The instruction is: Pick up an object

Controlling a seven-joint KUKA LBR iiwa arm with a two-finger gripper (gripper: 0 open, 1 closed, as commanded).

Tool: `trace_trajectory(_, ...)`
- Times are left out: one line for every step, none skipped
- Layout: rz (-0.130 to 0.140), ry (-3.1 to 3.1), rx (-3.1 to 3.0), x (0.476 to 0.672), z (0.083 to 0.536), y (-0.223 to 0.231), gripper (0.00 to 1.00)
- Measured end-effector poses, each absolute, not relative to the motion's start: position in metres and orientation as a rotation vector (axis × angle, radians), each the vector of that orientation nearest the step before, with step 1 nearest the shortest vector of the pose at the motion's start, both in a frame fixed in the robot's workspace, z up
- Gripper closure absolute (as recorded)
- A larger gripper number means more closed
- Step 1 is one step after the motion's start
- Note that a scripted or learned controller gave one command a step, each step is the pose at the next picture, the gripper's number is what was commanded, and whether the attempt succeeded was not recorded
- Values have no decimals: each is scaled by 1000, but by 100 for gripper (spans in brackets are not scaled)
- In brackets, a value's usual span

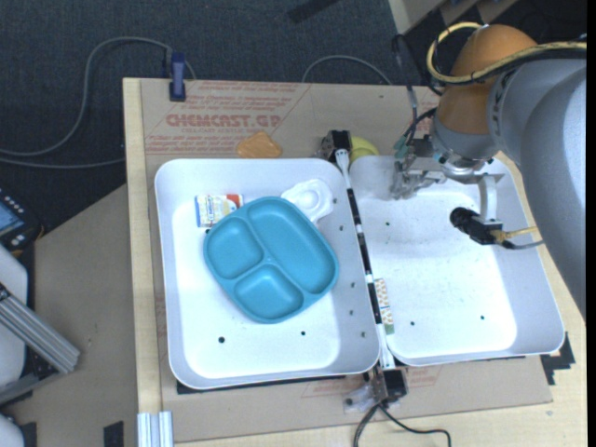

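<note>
From where I stand, the end effector hangs over the far corner of the right bin, and I cannot tell from here how it is set, since the wrist hides most of it. Nothing shows in its grip.

Everything worth picking sits in the left bin, well off to the end effector's left, across the divider between the two bins. The biggest thing there is a blue divided plate lying flat, compartments up. It looks like hard plastic: light, stiff, smooth and probably a bit slippery. I would guess its raised rim, or one of the ridges between compartments, is the only place two fingers could pinch it; the flat floor offers nothing.

Beyond the plate, closer to the divider, lies a small white lid-like piece, touching or partly under the plate's edge. At the plate's far-left side is a small printed packet, likely light and a little soft, easier to pinch across its width.

A yellow object rests on the desk just behind the bins.
</note>
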State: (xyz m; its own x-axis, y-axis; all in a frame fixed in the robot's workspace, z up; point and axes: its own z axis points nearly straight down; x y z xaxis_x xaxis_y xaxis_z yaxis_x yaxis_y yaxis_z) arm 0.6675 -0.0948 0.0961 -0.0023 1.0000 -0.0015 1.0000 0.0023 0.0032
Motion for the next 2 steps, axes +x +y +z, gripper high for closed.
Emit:
trace_trajectory(0,2222,2217,667,95,-95,0)
trace_trajectory(-3,2222,2223,666,84,-101,0)
